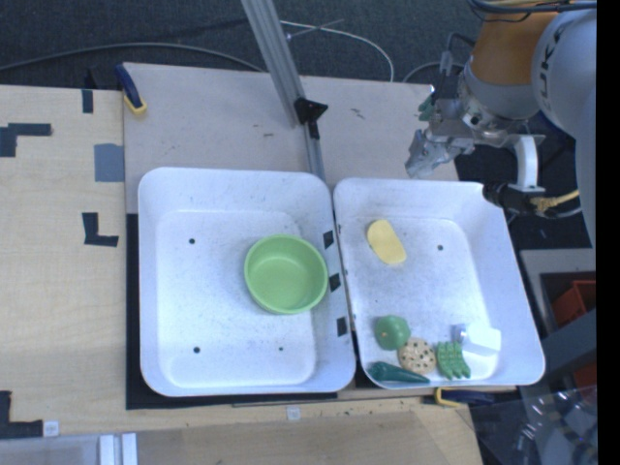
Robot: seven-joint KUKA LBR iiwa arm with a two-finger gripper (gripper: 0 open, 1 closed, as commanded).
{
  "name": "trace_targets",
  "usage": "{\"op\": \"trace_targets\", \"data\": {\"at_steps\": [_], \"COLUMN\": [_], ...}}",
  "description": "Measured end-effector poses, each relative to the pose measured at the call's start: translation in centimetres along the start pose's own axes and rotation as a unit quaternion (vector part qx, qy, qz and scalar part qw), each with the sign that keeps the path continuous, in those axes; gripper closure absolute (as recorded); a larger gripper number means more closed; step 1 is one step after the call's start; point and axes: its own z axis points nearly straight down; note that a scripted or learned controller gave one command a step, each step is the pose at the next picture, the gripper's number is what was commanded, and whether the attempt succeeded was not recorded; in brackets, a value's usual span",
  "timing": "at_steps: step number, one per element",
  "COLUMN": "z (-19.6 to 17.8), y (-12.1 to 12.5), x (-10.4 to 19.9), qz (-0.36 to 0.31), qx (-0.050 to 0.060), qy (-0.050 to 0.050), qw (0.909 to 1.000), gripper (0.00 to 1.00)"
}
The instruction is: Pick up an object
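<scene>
My gripper hangs above the far rim of the right bin, with nothing visibly between its fingers. In that bin a yellow oblong piece lies near the far left. Along the near edge sit a green round object, a tan speckled ball, a dark green long piece, a bright green ridged piece and a small white block. A green bowl stands upright in the middle of the left bin.
A grey metal pole slants up from between the bins' far corners. A blue and yellow clamp sits at the bench's far left. Cables lie on the dark floor beyond the bench.
</scene>
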Motion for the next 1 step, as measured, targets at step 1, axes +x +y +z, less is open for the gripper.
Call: {"op": "trace_targets", "data": {"at_steps": [1], "z": [-0.16], "y": [-0.62], "x": [5.44], "qz": [-0.002], "qx": [0.003], "qy": [0.001], "qw": [1.0], "gripper": [1.0]}}
